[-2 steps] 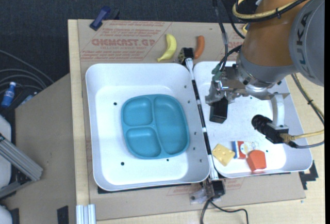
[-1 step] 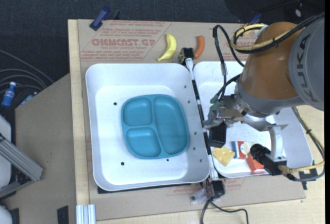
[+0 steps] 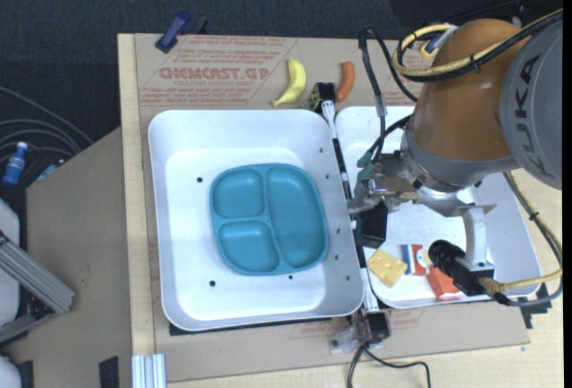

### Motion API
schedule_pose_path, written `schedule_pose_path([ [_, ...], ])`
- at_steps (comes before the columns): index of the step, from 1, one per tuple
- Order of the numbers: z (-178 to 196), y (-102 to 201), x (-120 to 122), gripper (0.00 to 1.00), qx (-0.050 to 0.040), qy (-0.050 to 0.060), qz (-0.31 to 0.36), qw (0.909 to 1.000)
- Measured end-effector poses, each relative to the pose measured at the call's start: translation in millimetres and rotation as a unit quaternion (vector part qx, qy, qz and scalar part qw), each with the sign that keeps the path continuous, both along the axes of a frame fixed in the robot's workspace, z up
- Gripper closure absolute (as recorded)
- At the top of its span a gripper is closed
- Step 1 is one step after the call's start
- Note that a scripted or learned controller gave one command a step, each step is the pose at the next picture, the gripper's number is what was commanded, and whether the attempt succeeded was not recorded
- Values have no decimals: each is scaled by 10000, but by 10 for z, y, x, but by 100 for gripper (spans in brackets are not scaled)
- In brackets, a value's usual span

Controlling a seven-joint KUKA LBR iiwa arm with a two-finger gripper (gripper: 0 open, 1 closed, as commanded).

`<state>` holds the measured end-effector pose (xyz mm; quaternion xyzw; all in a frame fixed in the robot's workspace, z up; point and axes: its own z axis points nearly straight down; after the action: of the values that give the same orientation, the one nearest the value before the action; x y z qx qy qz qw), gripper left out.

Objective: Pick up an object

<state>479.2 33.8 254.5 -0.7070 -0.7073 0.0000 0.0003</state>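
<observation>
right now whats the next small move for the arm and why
Probably lower the hand toward the yellow wedge just below it in the right bin. Nothing is visibly gripped, and that wedge is the closest loose item.

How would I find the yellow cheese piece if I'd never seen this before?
Look in the right-hand white bin, at its near left corner just below the gripper. The cheese is a pale yellow wedge beside a small red, white and blue item.
</observation>
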Motion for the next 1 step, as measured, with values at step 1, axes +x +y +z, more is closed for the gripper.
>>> schedule_pose_path([
  [1, -11, -44, 406, 100, -3, -7, 1, 10000],
])
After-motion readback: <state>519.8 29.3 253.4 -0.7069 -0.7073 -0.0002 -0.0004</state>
